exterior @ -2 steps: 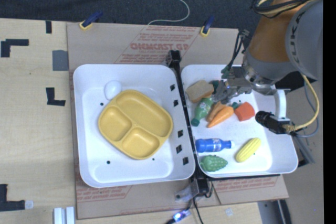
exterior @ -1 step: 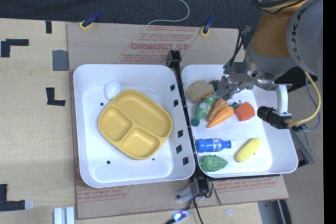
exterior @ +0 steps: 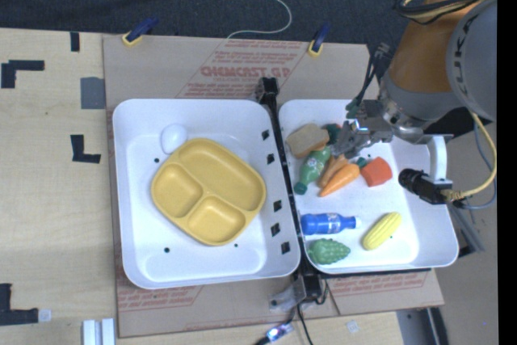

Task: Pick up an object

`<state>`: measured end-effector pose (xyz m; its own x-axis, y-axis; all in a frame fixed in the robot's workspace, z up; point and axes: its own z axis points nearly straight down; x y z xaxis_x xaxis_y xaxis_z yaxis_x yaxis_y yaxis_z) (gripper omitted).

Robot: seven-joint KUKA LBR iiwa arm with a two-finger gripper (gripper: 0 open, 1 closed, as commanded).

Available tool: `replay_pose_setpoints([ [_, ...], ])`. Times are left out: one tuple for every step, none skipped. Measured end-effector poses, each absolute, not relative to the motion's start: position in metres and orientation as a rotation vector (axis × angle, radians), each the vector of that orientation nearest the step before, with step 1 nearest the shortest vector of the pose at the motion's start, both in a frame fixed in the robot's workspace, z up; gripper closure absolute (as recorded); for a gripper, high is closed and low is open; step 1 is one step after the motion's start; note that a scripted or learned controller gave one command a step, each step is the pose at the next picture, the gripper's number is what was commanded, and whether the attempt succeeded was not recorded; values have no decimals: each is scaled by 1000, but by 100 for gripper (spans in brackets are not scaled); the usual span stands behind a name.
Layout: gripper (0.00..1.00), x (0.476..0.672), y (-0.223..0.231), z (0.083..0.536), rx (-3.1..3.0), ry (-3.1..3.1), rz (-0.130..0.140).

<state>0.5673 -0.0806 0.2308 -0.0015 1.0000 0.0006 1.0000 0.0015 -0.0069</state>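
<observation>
Down over the right bin (exterior: 432,250) hangs the claw (exterior: 349,137), low above the toy food; whether it is spread or pinching, I cannot tell from here. Just beneath sits a glossy plastic carrot (exterior: 339,176), tapered, touching a green vegetable (exterior: 312,166) and near a tan bread piece (exterior: 305,138). A red-orange chunk (exterior: 376,171) lies beside it. Nearer the front: a blue bottle (exterior: 326,223), a bumpy yellow corn cob (exterior: 381,230), a knobbly green lump (exterior: 329,250). The left bin (exterior: 133,254) holds a smooth yellow divided plate (exterior: 208,190). Red print on the cardboard (exterior: 234,69) is unreadable.
</observation>
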Motion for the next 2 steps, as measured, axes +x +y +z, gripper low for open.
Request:
replay_pose_setpoints([
  [100, 562, -84, 214, -2217, -2219, 10],
  [100, 560, -77, 224, -2215, -2221, 6],
])
